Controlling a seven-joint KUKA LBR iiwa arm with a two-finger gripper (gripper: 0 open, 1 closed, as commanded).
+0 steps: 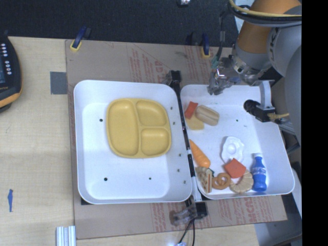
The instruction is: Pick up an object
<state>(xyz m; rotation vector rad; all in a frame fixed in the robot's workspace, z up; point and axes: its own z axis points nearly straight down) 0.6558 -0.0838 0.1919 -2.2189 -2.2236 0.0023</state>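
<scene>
The gripper (pixel 219 83) hangs over the far rim of the right bin (pixel 271 137), at about twelve o'clock of that bin, with nothing between its fingers as far as the view shows; whether they are spread or pressed together I cannot tell, since they are small and dark against the cardboard. No object is lifted, so the step in hand looks like the approach before a grasp. The candidates all lie in the right bin: a tan bread roll (pixel 207 115) nearest, toward six o'clock from the gripper, with a red block (pixel 191 109) touching a yellow piece (pixel 194 124) just at nine o'clock of the roll; a carrot (pixel 199 155) along the left wall; a fried egg (pixel 233 148) near the centre; and at five o'clock a crowded cluster with a blue bottle (pixel 259 173), a pretzel (pixel 222 181) and a red square (pixel 235 167). The left bin (pixel 87 137) holds a yellow divided plate (pixel 138 127). The next move likely calls for lowering over the roll, straddling its short width
</scene>
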